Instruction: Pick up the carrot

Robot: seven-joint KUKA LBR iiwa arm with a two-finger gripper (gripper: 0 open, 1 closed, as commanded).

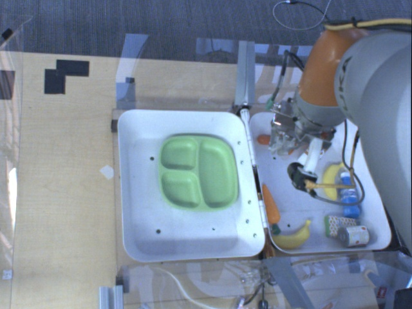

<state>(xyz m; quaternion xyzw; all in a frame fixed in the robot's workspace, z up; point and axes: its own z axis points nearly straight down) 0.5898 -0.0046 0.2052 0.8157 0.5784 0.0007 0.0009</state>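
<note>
Orange tapered carrot [271, 206]: lies against right bin's [380, 232] left wall, long axis near-to-far.
Gripper [284, 142]: I see it farther back, slightly right of carrot.
Jaws: cannot tell.

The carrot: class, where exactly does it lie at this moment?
The carrot lies in the right bin, along that bin's left wall, just above the banana at the bin's near edge.

Pale wood bench [64, 192], two white bins side by side (left bin [138, 237], right bin [380, 234])
</note>
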